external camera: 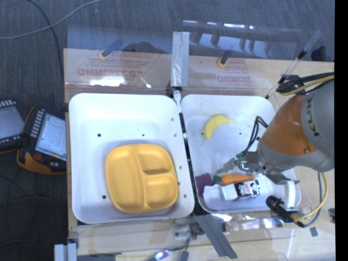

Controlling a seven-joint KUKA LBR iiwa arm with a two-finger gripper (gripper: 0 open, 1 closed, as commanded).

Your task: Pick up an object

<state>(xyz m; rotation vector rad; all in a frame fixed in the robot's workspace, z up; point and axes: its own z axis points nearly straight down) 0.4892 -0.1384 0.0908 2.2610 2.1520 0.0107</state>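
The arm leans over the right bin (269,106), its gripper (242,165) low near the front edge, just above an orange carrot (237,178) and a white bottle (231,191); I cannot tell its state. A banana (216,124) lies toward the back. The left bin (87,113) carries 1 yellow divided tray (142,176).

The robot arm (312,129) is big and round. Its top part is grey and smooth. A wide orange band (288,126) goes around it, with dark letters at the band's 3 o'clock edge. Thin black cables (254,135) loop at its 9 o'clock side. Yellow and black cables (304,81) run at 12 o'clock.
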